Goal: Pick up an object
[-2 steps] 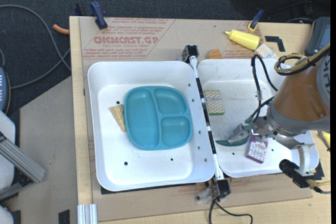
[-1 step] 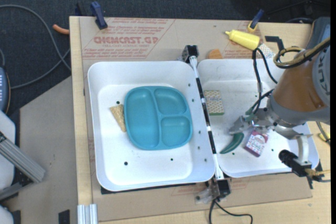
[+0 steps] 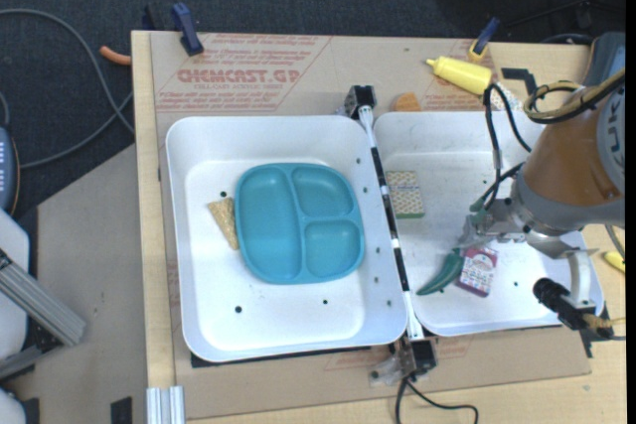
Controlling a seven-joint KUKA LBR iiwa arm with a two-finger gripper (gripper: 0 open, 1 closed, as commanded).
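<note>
Two shallow white bins sit side by side on the counter point(image 3: 268, 70), the left bin point(image 3: 189, 213) and the right bin point(image 3: 447, 139), their inner rims touching along a middle seam.

The left bin holds two things: one teal divided plate point(image 3: 298, 221) with three compartments, lying flat near the bin's middle, and one tan cracker-like piece point(image 3: 225, 216) tucked partly under the plate's left edge.

The right bin holds three things: one patterned tan-and-green pad point(image 3: 404, 193) lying against the bin's left wall, one dark green pepper-shaped object point(image 3: 440, 277) lying tilted near the front, and one small pink-and-white packet point(image 3: 478, 271) just beside the green object, touching or nearly touching it.

The one grey arm point(image 3: 571, 164) with its orange band reaches in over the right bin, and the tool point(image 3: 480, 229) sits low, right above the packet and the upper end of the green object. Whether the tool is wide or narrow, or has anything between its tips, I cannot tell.

On the counter behind the bins lie one yellow object point(image 3: 459, 71) and one small orange piece point(image 3: 405, 101). Two blue clamps grip the counter's far edge, the left clamp point(image 3: 186, 27) and the right clamp point(image 3: 484, 36).
</note>
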